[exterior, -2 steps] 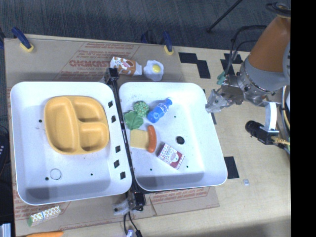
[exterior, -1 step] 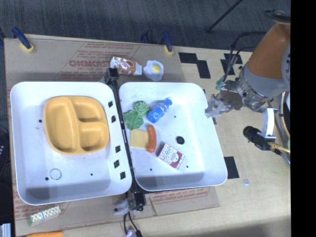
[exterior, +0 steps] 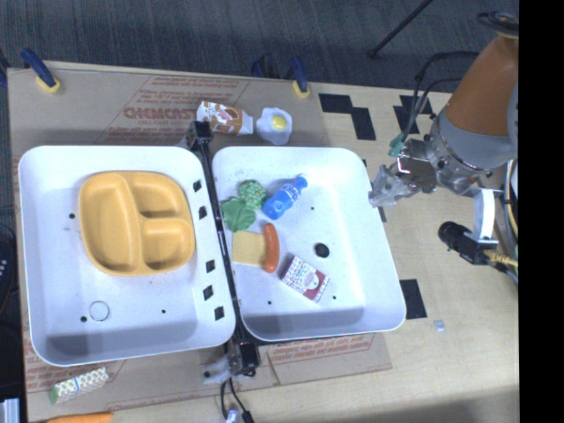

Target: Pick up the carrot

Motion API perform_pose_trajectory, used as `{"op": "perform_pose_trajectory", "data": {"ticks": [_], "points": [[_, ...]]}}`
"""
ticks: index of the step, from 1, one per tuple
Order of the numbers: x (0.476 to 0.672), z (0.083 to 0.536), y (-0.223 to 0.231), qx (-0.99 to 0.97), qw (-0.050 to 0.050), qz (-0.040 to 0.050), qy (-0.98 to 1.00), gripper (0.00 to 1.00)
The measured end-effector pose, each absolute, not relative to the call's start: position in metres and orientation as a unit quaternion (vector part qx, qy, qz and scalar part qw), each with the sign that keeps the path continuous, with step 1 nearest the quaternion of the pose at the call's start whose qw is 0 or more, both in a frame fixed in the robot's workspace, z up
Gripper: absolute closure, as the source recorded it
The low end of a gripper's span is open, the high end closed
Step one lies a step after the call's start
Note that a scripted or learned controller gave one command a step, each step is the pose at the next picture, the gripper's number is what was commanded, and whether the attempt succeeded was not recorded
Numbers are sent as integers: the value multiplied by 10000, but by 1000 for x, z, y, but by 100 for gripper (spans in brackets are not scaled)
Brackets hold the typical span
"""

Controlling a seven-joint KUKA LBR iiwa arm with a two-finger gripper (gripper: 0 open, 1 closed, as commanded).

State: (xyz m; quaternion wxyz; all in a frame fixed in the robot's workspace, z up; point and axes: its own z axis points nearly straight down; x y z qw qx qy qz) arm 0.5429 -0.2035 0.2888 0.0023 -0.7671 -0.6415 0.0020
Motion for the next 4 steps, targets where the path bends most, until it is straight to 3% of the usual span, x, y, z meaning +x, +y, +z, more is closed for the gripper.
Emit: {"op": "perform_pose_trajectory", "data": {"ticks": [2, 3, 4], "points": [[560, 284, -203, -8342, 7, 14, -5515, 100], [498, 316, -203, -8521, 19, 10, -5233, 100], [487, 280, -203, -8978, 23, 17, -4405, 100]]}}
